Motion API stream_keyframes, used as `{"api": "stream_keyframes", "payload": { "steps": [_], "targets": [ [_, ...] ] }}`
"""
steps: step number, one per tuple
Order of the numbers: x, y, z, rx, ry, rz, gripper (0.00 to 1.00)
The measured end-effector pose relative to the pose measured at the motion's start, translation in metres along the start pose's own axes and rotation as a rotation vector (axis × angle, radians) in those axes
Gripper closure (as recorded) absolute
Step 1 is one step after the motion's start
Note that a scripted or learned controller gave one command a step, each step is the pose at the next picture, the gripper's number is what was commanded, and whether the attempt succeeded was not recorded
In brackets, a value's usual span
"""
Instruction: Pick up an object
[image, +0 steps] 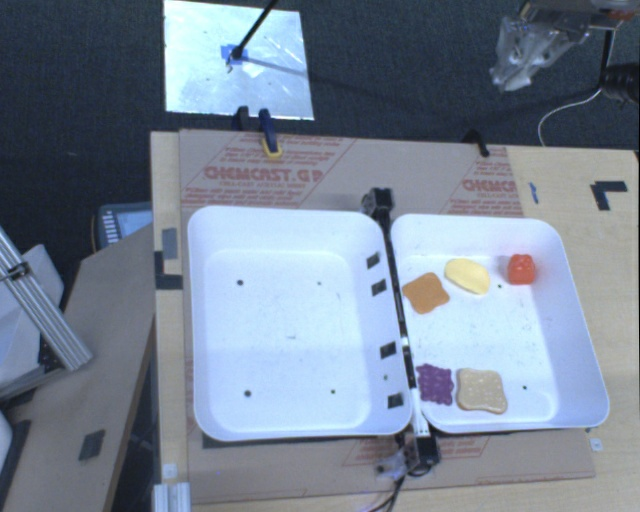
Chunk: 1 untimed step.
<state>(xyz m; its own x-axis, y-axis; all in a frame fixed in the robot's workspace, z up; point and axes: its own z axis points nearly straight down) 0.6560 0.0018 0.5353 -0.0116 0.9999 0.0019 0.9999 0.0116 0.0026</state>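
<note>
**Gripper parked at upper right, five toys in the right bin**

Jaws cannot be read: the gripper (520, 55) is a pale, blurred, translucent-looking shape at the upper right of the frame, over dark floor and well apart from both bins. Little of the arm shows above it at the top edge, so its pose cannot be told.

Lower in the frame, the right bin (570, 300) is shallow white plastic with rounded corners. Along its upper part lie three pieces in a row: a flat orange piece (426, 293) with wavy edges, a smooth yellow oval piece (467, 276) just beside it, and a small red piece (520, 268) near the upper right corner. Near the lower edge a bumpy purple piece (434, 384) sits touching or nearly touching a tan toast slice (481, 391).

The left bin (280, 320) is matching white plastic, joined to the right one by black clips. Both rest on a brown cardboard sheet (300, 170) printed with red lettering.
</note>
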Motion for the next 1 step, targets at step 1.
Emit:
{"api": "stream_keyframes", "payload": {
  "steps": [1],
  "targets": [
    [0.118, -0.0508, -0.0003, 0.001, 0.003, -0.006, 1.0]
  ]
}}
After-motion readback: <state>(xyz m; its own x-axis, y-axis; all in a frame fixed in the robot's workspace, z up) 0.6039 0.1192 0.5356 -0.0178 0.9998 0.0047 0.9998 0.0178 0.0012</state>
